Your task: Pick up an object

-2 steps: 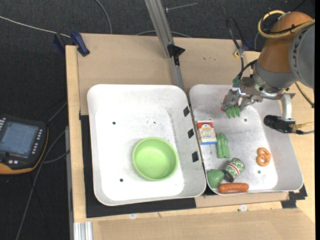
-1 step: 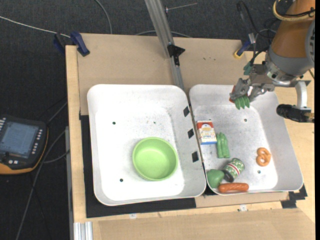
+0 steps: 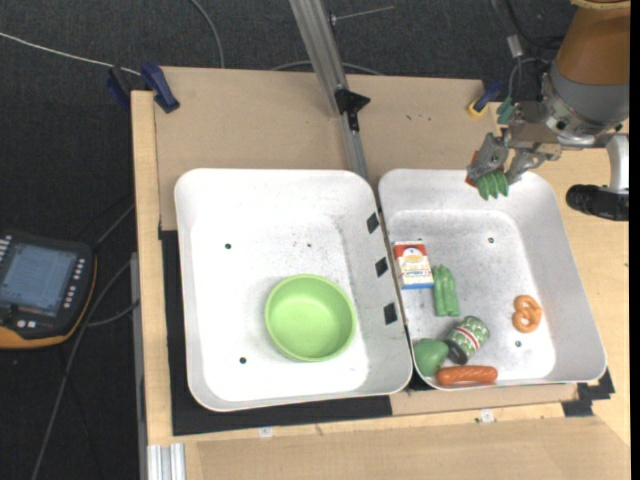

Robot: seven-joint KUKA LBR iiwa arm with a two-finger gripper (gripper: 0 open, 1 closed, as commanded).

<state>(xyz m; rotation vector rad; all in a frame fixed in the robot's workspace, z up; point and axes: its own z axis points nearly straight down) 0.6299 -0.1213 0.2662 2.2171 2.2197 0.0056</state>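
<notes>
- Gripper [image 3: 497, 171] above the right bin's [image 3: 560, 228] far edge, apparently clamped on a small green object [image 3: 491, 186].
- We judge the lift underway; next, raise clear without slip.

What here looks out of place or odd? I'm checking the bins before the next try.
Nothing looks spilled or damaged. The gripper holds a green object between its fingers over the right bin's far rim. The green bowl sits upright in the left bin.
</notes>
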